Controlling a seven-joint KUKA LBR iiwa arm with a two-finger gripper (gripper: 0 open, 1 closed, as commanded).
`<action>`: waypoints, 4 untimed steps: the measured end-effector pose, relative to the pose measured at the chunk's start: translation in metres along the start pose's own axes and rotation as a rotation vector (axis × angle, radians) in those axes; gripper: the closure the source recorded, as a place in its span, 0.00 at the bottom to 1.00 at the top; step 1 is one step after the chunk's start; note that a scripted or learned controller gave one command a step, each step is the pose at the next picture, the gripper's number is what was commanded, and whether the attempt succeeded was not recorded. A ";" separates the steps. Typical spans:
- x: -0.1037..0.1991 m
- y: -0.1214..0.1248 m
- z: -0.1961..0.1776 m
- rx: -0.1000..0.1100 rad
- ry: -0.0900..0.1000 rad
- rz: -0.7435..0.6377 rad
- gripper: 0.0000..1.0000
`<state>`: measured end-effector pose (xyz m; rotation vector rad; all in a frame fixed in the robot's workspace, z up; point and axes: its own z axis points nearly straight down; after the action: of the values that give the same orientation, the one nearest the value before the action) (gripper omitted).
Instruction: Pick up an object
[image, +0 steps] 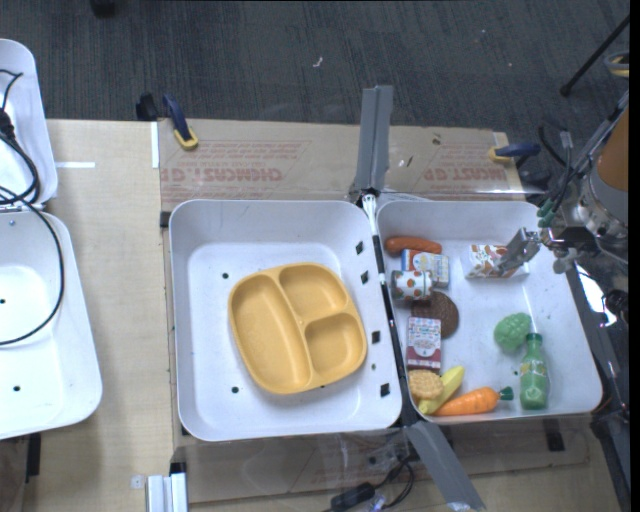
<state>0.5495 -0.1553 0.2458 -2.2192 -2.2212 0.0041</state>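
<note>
The right bin holds several toy foods. A white and red snack packet lies near its back. My gripper hangs low at the packet's right end, touching or just above it; I cannot see a grip. Also in the bin are a red sausage, a small can, a white carton, a brown cookie, a red packet, a round cracker, a banana, a carrot, a green leafy ball and a green bottle.
The left bin holds a yellow divided tray. A grey divider post rises between the bins at the back. The arm's wrist and cables hang over the right bin's far right wall.
</note>
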 end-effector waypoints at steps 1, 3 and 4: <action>0.049 -0.024 0.094 0.000 0.001 -0.159 0.00; -0.001 0.104 0.062 -0.002 -0.001 -0.066 0.00; -0.035 0.075 0.135 -0.015 -0.005 -0.118 0.00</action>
<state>0.6242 -0.1907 0.1106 -2.0931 -2.3589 -0.0070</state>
